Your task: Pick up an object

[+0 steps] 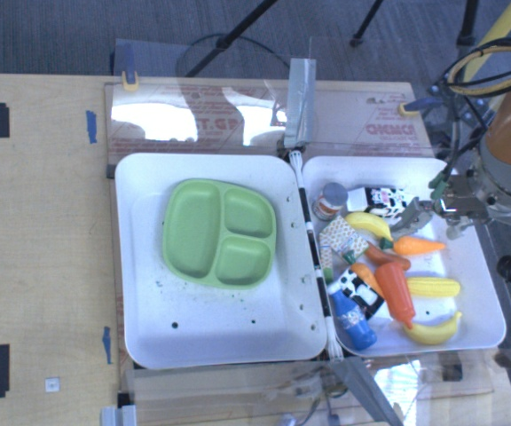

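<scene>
The right bin (491, 313) holds a heap of toy food. In it lie a yellow banana (368, 225), an orange carrot (420, 247), a red-orange carrot (397, 293), a yellow corn piece (434, 287), a second banana (433, 330), a blue bottle (354, 324), a small can (331, 199) and a black-and-white carton (384, 199). My gripper (420, 211) hangs over the bin's upper right part, just right of the carton and above the orange carrot. I see nothing held in it.
A green divided plate (219, 233) lies in the left bin (140, 327). A metal divider (301, 105) stands between the bins at the back. Cables and the arm's body (504, 167) crowd the right bin's far right side.
</scene>
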Motion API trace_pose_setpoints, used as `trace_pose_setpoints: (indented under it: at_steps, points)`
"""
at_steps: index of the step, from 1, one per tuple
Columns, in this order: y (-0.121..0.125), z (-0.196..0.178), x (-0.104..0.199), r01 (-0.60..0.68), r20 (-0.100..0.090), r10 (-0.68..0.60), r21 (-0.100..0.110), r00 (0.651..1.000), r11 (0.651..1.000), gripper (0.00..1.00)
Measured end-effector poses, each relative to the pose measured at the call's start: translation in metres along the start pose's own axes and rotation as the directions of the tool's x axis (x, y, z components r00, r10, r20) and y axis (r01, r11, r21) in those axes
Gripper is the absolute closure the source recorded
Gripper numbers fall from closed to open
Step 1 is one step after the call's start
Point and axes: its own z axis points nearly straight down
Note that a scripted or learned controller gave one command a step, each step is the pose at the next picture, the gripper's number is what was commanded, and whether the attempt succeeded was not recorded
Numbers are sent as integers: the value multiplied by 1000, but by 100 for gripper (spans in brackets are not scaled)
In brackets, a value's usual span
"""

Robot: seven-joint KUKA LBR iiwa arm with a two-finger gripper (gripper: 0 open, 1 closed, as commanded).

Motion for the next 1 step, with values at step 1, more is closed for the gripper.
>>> trace_pose_setpoints:
  at_steps: [1]
  points:
    - [65, 97, -13, -12, 0, 12, -1, 1000, 1000, 0]
